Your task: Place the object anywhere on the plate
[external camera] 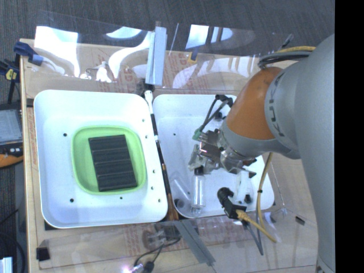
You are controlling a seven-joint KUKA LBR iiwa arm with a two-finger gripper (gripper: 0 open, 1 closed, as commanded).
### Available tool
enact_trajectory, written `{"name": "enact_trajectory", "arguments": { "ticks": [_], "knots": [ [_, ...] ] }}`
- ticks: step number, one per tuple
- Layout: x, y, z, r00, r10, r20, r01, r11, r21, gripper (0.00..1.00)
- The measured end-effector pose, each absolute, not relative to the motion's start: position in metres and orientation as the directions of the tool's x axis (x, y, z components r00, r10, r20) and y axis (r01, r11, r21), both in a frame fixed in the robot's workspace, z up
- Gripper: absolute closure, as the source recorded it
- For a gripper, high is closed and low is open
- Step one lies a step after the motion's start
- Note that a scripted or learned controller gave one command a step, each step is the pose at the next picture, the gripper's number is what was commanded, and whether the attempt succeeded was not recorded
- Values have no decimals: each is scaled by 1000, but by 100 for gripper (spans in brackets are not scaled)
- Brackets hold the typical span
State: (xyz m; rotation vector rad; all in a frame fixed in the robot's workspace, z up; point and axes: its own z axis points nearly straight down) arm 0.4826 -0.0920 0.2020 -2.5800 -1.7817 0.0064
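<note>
A green plate lies in the middle of the left bin. A black ribbed rectangular object rests flat on the plate, near its centre. My gripper hangs over the right bin, low near that bin's front edge and well to the right of the plate. I see nothing held in it. The grey arm with its orange band covers much of the right bin's right half.
A dividing ridge runs between the two bins. Black and yellow cables hang from the wrist over the right bin's front corner. A clear panel and a metal post stand behind the bins.
</note>
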Motion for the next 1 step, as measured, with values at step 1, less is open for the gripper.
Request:
{"name": "enact_trajectory", "arguments": {
  "ticks": [1],
  "knots": [
    [521,-27,190,91,996,-1,996,-91,-6,100]
  ]
}}
